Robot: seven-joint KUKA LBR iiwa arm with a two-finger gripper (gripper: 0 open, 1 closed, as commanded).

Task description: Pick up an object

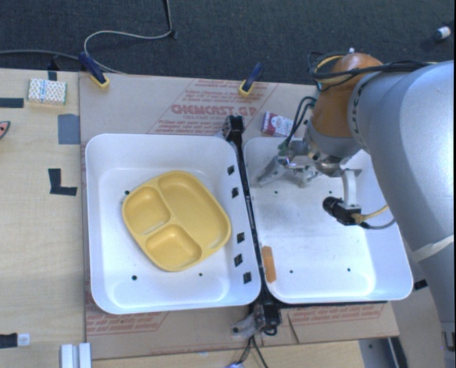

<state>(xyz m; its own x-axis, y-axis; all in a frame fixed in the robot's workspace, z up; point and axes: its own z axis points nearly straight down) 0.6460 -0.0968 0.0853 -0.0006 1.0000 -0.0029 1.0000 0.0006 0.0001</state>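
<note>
- Looming largest and nearest the lens, the grey arm (411,152) enters from the right, its orange band (336,102) sitting above the wrist at the far edge of the right bin (381,278).
- Claw (277,171) hangs low over the right bin's far left corner; its fingers look splayed apart with nothing between them, though the metal parts blur together there.
- Yellow tray (175,219), a three-compartment plate, lies flat in the middle of the left bin (105,282), its long axis running diagonally from the far left toward the near right.
- From the claw, the tray lies to the left and nearer the camera, across the divider (244,205) between the bins; I judge the coming move must cross that wall.
- A small orange piece (268,263) lies in the right bin against its left wall, toward the near edge, its length along that wall; it is on the claw's own side and looks the shorter reach.
- Red print on the cardboard (205,112) beyond the bins seems to read "CHEMCAST"; the rest is too faint.
- A small red-and-white packet (274,123) lies just past the right bin's far edge, its label unreadable.
</note>
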